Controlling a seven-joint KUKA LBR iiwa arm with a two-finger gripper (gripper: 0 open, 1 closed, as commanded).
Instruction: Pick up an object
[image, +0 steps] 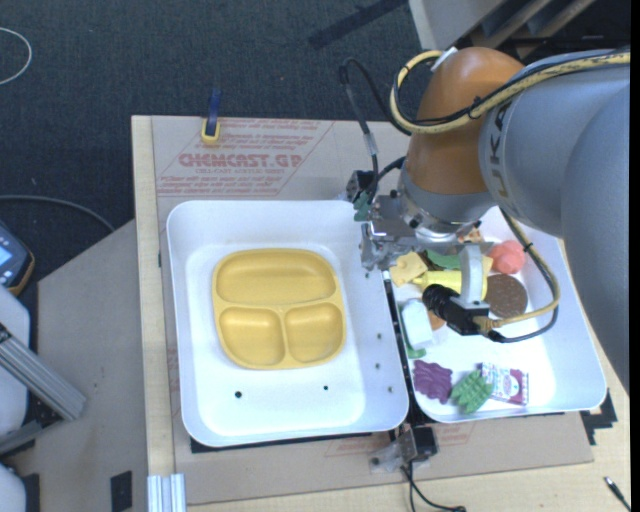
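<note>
Yellow divided tray (279, 305) is lying in the left bin (190, 300); gripper (425, 255) is hanging right of it, over toy food (470, 385); grip undeterminable.

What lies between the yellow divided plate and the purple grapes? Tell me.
In the camera view, between the yellow divided plate and the purple grapes lie bare white floor of the left bin and the two bins' adjoining rims.

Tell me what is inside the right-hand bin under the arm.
The right bin holds small toy foods: a purple piece, a green piece, a brown disc and a pink piece. The arm covers the bin's far end and the gripper.
</note>
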